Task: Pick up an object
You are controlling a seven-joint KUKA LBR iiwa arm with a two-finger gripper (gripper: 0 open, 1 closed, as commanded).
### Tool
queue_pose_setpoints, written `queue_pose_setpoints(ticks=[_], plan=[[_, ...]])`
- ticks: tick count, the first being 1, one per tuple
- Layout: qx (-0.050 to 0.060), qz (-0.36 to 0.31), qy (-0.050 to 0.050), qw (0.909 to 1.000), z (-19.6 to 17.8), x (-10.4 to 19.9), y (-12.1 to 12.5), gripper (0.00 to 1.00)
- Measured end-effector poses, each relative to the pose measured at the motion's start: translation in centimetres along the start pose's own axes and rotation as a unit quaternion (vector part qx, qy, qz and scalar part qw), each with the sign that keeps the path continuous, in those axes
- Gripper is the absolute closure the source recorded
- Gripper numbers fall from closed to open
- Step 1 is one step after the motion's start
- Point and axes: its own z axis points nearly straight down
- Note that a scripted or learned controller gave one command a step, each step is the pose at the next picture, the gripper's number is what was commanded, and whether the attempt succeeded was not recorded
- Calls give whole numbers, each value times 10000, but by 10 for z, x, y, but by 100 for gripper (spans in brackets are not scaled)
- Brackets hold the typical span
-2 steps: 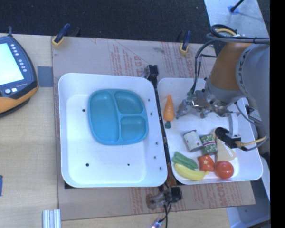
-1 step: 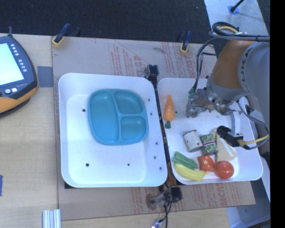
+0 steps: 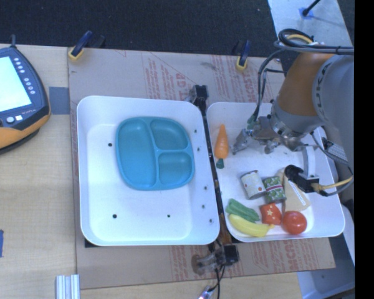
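My gripper (image 3: 254, 144) hangs over the back part of the right bin (image 3: 335, 228), with its fingers (image 3: 240, 143) spread open and nothing between them. An orange carrot (image 3: 221, 142) lies just left of it, by the bin's left wall. In front of the gripper sit a small tin can (image 3: 252, 184), a green packet (image 3: 274, 189) and a pale cheese wedge (image 3: 297, 196). Along the front edge lie a yellow banana (image 3: 249, 227), a green pod (image 3: 242, 210), a small red fruit (image 3: 271, 213) and a red tomato (image 3: 293, 222).
The left bin (image 3: 87, 179) holds a blue divided plate (image 3: 154, 152). An orange-rimmed control tablet (image 3: 11, 98) rests on the bench at the far left. Clamps (image 3: 80, 45) sit along the board's back edge.
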Motion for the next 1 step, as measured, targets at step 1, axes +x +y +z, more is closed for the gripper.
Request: queue_pose_setpoints(ticks=[1], plan=[[4,-3,-4,10000,11,14,-78,0]])
